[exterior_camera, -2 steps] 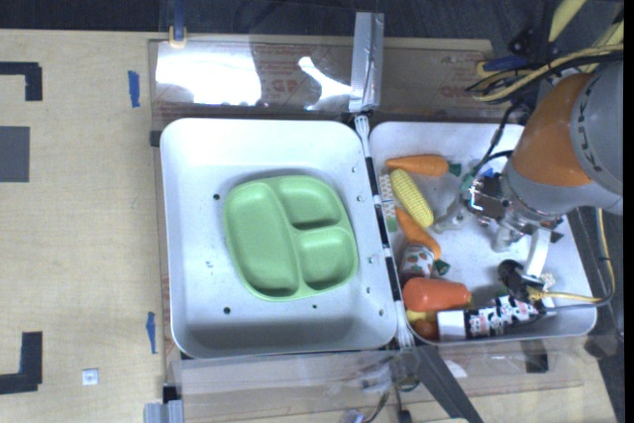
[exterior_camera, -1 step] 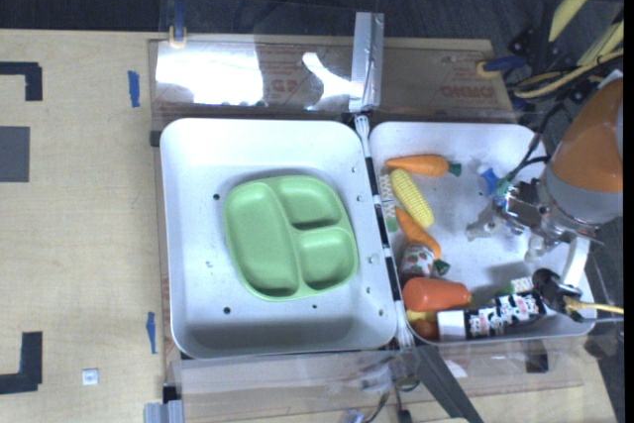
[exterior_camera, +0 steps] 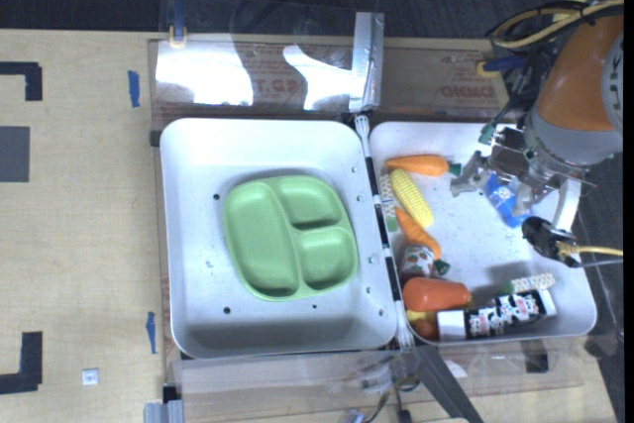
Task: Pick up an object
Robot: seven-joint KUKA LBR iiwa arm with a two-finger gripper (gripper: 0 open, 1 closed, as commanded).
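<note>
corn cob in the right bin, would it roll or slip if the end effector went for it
The corn cob looks like rounded moulded plastic, so it is probably stiff and light. Its long, tapering shape may let it roll sideways if nudged. The bumpy kernel surface could give some hold, but a carrot close by leaves little room.

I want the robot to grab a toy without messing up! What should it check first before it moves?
1. Toys to grab in the right bin: ok; corn, carrot and bottle lie there.
2. Pincer over that bin: ok.
3. Pincer holding something already: cannot tell; a blue item sits under it.
4. Corn free to lift: ok, nothing on top.
5. Green tray out of the way: ok, it's in the left bin.
</note>
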